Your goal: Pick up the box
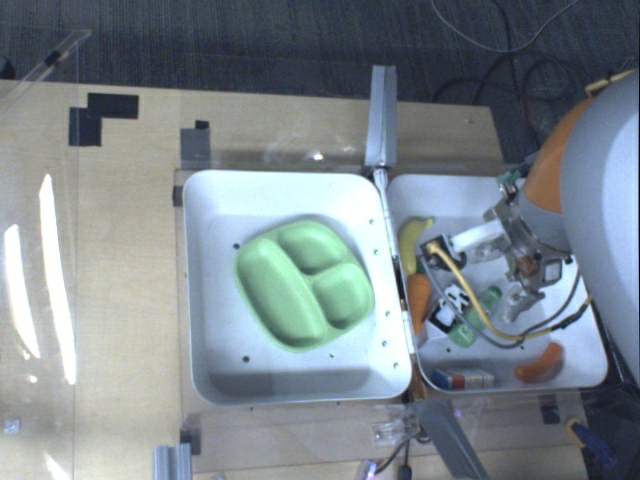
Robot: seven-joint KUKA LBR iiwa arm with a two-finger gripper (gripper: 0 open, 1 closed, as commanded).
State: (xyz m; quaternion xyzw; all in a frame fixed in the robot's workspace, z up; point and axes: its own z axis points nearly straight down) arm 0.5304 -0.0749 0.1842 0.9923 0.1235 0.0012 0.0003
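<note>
Camera view, 2 white bins side by side on the counter (100, 288). Left bin (215, 368): 1 green divided tray (305, 283), central. Right bin (445, 193): 1 slim white box (468, 378) with red and blue ends, flat along the near wall by the near-left corner; 1 banana (414, 236) beside the left wall; 1 orange item (540, 361) toward the near-right corner. Tool (520, 293) over the right bin's middle, apart from the box; clenched or released cannot be told.
</note>
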